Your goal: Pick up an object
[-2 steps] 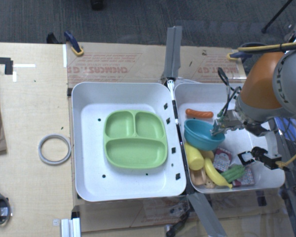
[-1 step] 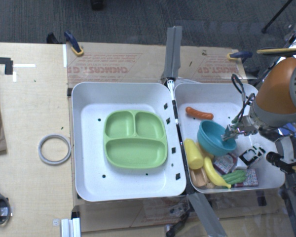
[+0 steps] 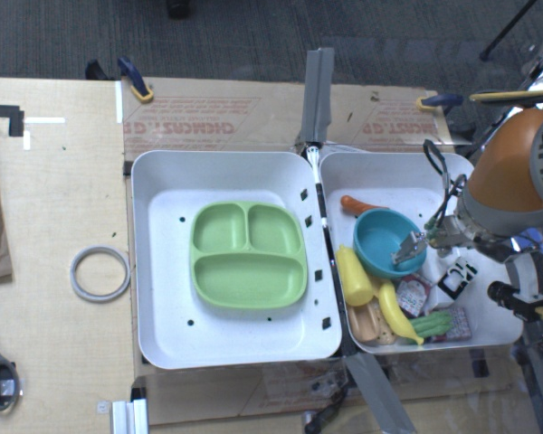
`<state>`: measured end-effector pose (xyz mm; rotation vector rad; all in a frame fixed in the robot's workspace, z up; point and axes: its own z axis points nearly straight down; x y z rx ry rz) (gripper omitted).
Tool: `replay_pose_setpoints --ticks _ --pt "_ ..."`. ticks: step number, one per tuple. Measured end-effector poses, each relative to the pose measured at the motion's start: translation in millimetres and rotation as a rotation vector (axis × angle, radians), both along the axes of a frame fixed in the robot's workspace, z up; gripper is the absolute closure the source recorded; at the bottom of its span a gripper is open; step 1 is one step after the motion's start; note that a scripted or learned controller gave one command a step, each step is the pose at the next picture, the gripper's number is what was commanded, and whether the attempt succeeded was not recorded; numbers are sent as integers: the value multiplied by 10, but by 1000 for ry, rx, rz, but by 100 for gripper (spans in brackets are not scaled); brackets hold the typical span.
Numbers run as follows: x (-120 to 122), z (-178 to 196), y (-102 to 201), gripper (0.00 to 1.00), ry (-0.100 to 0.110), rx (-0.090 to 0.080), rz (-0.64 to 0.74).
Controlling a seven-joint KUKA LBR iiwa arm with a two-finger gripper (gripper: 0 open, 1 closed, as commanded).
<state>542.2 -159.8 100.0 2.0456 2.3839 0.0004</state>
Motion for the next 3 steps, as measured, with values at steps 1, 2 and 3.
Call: replay_pose_setpoints --ticks 1,2,3 --pt "798 -85 285 0 1 -1 129" --pt "809 23 279 100 -2 -3 132" --pt "1070 966 925 100 -10 -9 22"
